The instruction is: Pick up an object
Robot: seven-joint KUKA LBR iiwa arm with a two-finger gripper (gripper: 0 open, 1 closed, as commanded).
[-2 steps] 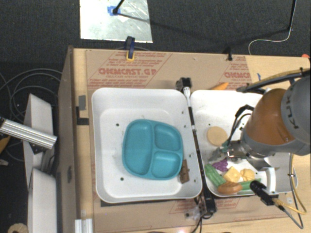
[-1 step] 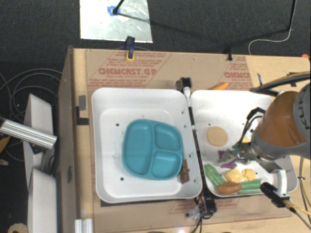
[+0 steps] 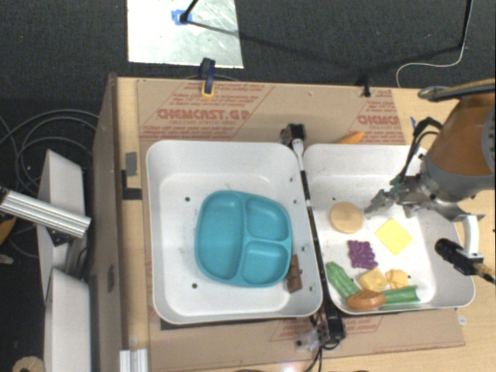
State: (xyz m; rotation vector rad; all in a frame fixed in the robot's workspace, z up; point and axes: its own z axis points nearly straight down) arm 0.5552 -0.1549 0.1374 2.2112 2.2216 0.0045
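The right bin holds several toy foods. A round beige bun lies at its left. A yellow cheese square sits to the right of the bun, with purple grapes below them. A green pickle, yellow-orange pieces, a green bean and an orange sausage crowd the front edge. My gripper hangs low over the bin's middle, just right of and above the bun, with nothing seen in it.
The left bin holds a blue divided plate. A small brown piece lies at the plate's right front edge. An orange carrot-like piece rests on the cardboard behind the right bin.
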